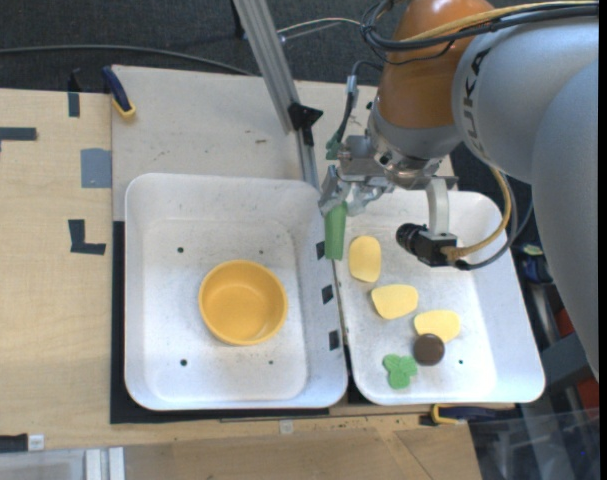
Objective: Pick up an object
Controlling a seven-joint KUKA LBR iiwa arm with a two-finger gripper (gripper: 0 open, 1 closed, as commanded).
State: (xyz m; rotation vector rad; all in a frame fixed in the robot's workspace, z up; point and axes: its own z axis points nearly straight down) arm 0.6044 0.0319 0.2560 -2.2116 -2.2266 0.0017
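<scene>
My gripper hangs over the ridge between the two bins, near their back edge. It is shut on a slim green stick that dangles upright from its fingers, just above the right bin's left rim. Below it, in the right bin, lie three pale yellow pieces. A small brown ball and a green leafy piece rest nearer the front. A yellow bowl sits in the middle of the left bin.
A slanted metal post rises behind the bins, close to the gripper's left. The grey arm with its orange band and black cable fitting overhangs the right bin's back half. A wooden bench top lies to the left.
</scene>
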